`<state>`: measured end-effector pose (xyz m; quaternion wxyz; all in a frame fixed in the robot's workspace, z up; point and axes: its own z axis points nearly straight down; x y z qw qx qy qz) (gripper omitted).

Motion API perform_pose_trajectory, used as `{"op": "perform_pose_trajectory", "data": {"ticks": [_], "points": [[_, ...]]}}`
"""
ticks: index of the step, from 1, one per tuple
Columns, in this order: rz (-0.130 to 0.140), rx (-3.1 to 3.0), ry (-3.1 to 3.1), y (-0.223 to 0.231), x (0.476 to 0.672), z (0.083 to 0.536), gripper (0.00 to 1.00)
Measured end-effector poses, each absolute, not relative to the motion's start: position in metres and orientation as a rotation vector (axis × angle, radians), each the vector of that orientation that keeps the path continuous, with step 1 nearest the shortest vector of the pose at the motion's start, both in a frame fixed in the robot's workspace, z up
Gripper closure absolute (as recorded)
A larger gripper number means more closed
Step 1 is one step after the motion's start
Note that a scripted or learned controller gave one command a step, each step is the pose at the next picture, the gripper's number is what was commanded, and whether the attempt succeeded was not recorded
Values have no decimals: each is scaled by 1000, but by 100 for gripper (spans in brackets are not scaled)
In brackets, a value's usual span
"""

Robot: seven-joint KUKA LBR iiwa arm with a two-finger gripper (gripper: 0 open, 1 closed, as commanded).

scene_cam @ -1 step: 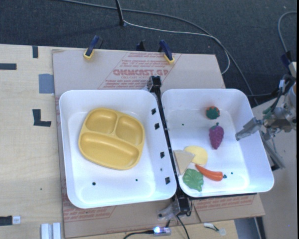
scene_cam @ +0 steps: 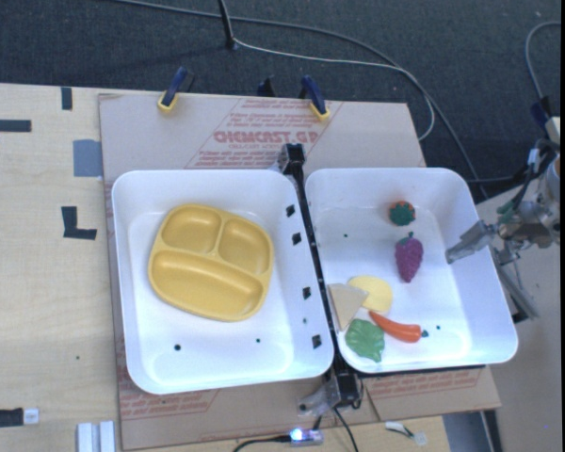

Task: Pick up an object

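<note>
**My hardware, as seen from above**

I'm showing a grey metal gripper [scene_cam: 466, 243] with a slim, tapering finger. Behind it my wrist is looking like pale boxy plates. Thin dark cables are looping around it. Details are blurring at the frame edge.

Red "CHEMCAST G.P." lettering, upside down, on the brown cardboard sheet [scene_cam: 254, 130].

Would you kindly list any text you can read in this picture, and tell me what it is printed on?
"CHEMCAST G.P.", as best it reads: large red letters on the brown paper-covered board under the bins, printed upside down in this view.
Finer red lines above and around it on the same board: too small and blurred to read.
Faint red print on the board's lower edge: unreadable.
</note>
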<state>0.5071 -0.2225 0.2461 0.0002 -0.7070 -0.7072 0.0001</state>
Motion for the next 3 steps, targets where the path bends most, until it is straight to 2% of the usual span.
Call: {"op": "perform_pose_trajectory", "data": {"ticks": [1, 3], "points": [[4, -2217, -2219, -217, 502, 185, 0], [3, -2218, -2220, -213, 505, 89, 0]]}}
